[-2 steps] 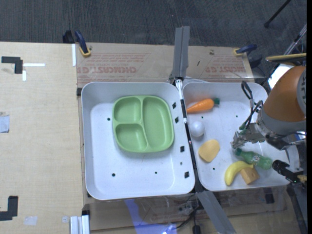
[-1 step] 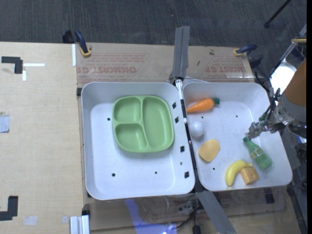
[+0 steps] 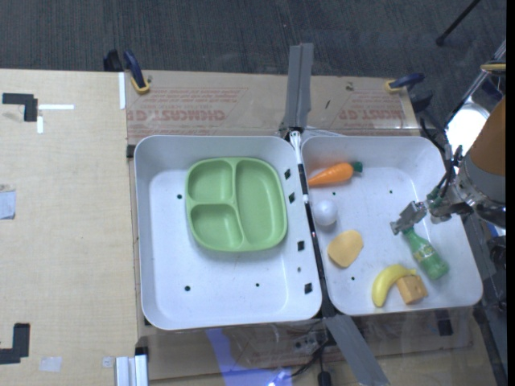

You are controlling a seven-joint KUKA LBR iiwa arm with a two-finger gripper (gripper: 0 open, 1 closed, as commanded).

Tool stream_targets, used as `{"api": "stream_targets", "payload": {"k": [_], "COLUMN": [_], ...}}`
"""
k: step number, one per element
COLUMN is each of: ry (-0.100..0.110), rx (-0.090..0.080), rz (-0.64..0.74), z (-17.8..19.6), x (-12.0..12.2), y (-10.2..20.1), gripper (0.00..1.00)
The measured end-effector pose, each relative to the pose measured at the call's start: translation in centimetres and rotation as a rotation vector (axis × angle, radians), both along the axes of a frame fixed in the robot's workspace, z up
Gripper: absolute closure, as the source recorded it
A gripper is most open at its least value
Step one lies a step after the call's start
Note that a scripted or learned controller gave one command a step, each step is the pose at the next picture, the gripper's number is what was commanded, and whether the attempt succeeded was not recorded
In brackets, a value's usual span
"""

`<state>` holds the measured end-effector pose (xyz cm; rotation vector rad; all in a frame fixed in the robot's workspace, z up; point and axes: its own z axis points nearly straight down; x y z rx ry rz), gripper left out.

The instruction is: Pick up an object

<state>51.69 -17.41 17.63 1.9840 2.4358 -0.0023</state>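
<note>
Take the right-hand shallow white plastic bin [image 3: 378,147] as your reference. The two-finger metal gripper [image 3: 412,215] hangs over the right half of this bin, reaching in from its right wall. You cannot tell from this view whether it is released, clenched or grasping anything.

Locate the green translucent plastic bottle [image 3: 425,256] directly below the gripper, lying tilted on the bin floor near the right wall. Its narrow neck end points up toward the gripper and appears to touch or lie just beside it; whether there is true contact cannot be determined. Its body is bright green with a paler label patch.

Note the other contents of the same bin: an orange plastic carrot with a green top [image 3: 331,174] near the far left corner, a small white ball [image 3: 324,212] at the left wall, a pale yellow rounded piece [image 3: 345,248] at the centre, and a yellow banana [image 3: 387,283] touching a tan block [image 3: 412,289] near the front wall.

The left-hand white bin [image 3: 161,288], adjoining the reference bin, holds a light green three-compartment tray [image 3: 236,204].
</note>
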Motion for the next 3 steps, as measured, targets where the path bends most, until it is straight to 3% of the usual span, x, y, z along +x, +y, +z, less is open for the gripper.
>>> {"api": "stream_targets", "payload": {"k": [1,2,3], "ry": [-0.001,0.0,0.001], "rx": [0.001,0.001,0.0], "rz": [-0.026,-0.025,-0.204], "z": [-8.5,-7.6,-0.3], "x": [1.0,1.0,2.9], "y": [-3.7,-3.7,1.2], "gripper": [0.0,1.0,1.0]}}
